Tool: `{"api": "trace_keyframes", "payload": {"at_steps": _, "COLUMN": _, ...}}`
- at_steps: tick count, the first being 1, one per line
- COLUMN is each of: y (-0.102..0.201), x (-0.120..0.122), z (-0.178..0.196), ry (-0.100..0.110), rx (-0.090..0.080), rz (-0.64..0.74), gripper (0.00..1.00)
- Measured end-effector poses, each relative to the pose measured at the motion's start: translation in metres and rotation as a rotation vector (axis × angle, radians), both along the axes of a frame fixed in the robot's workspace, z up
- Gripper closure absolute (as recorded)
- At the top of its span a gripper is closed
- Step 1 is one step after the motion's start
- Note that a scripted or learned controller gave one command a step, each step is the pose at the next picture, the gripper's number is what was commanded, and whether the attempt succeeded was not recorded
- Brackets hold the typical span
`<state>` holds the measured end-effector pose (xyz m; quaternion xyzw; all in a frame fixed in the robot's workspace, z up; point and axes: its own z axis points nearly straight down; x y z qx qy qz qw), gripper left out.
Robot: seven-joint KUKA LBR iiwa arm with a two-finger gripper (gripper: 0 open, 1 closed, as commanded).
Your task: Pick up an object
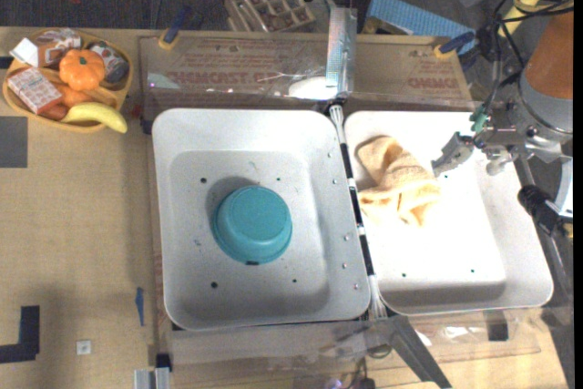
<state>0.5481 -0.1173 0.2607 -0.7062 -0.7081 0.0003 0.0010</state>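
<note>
Yellow cloth (397,180) lies in right bin (474,282), just left of the fingers (448,156)

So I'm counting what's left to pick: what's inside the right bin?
The right bin holds one crumpled yellow cloth near its left wall. Anything beneath the cloth's folds is hidden. The end effector is by the cloth's right edge.

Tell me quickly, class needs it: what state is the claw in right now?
Claw: over the right bin, beside the yellow cloth; whether it is open or closed cannot be told, and nothing is seen held in it.
</note>
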Motion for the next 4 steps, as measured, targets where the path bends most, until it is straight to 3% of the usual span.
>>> {"api": "trace_keyframes", "payload": {"at_steps": 1, "y": -0.024, "x": 0.031, "z": -0.118, "ry": -0.002, "rx": -0.001, "rz": 0.079, "gripper": 0.0}}
{"api": "trace_keyframes", "payload": {"at_steps": 2, "y": 0.015, "x": 0.055, "z": -0.168, "ry": -0.013, "rx": -0.004, "rz": 0.133, "gripper": 0.0}}
{"api": "trace_keyframes", "payload": {"at_steps": 4, "y": 0.018, "x": -0.007, "z": -0.168, "ry": -0.02, "rx": -0.003, "rz": 0.101, "gripper": 0.0}}
